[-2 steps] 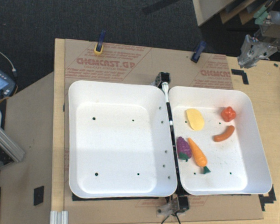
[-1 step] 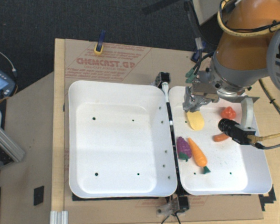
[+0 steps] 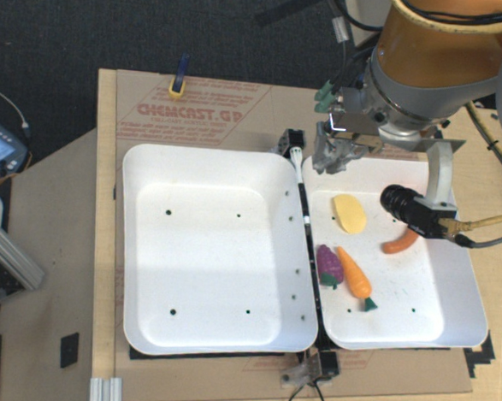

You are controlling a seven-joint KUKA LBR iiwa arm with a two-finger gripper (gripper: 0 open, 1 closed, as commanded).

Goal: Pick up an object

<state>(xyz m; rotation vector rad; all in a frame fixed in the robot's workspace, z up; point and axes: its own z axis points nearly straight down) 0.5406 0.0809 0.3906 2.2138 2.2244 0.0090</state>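
The right bin [image 3: 448, 325] holds a pale yellow oval piece [image 3: 349, 213], a purple piece [image 3: 329, 266], an orange carrot with a green tip [image 3: 355, 276] and an orange-red sausage shape [image 3: 400, 242]. My gripper [image 3: 331, 161] hangs above the far left corner of the right bin, up and left of the yellow piece. I see nothing between its fingers. The purple piece and the carrot lie touching near the divider between the bins.
The left bin [image 3: 144, 256] sits beside the right one on a cardboard sheet [image 3: 198, 106]. A small blue and yellow clip [image 3: 180, 76] stands at the cardboard's far edge. The arm's large grey and orange body [image 3: 442, 46] overhangs the far right.
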